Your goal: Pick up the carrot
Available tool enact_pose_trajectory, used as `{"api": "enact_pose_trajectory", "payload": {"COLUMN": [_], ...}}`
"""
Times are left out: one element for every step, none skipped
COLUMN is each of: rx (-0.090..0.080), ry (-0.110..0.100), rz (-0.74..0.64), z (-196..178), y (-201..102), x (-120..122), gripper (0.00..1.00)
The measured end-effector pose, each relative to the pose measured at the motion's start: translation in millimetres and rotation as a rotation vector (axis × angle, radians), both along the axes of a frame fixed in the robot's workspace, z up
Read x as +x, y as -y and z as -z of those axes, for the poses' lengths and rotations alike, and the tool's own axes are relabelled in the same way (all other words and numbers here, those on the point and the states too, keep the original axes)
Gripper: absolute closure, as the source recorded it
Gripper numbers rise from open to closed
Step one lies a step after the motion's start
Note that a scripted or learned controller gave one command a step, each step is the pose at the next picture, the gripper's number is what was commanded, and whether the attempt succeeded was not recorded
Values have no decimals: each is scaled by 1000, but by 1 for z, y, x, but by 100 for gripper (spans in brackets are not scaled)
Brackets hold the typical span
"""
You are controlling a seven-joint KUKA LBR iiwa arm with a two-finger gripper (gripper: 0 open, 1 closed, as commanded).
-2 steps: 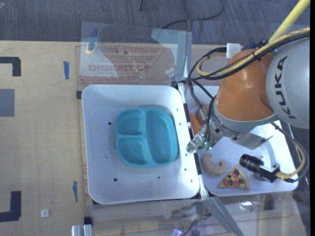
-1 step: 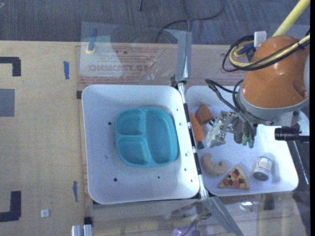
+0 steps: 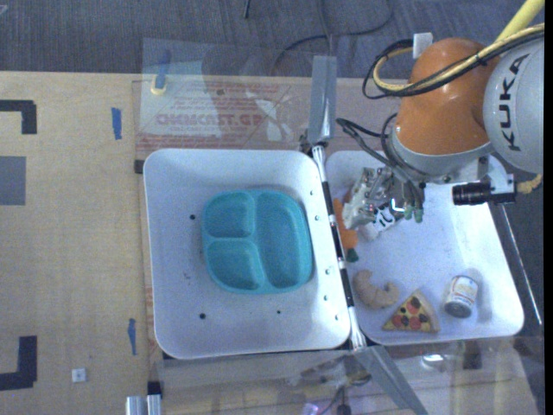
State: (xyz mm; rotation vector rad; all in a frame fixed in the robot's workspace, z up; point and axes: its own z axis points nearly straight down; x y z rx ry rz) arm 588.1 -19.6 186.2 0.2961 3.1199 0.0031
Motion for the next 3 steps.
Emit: {"api": "enact_pose_trajectory", "payload": {"rx": [-1, -3, -5], "ry": [2, -1, 2], "rz": [-306, -819, -938], "z": [0, 0, -59], "y": [-26, -10, -9], "x": [19, -21, -38], "gripper": [100, 100, 100]}}
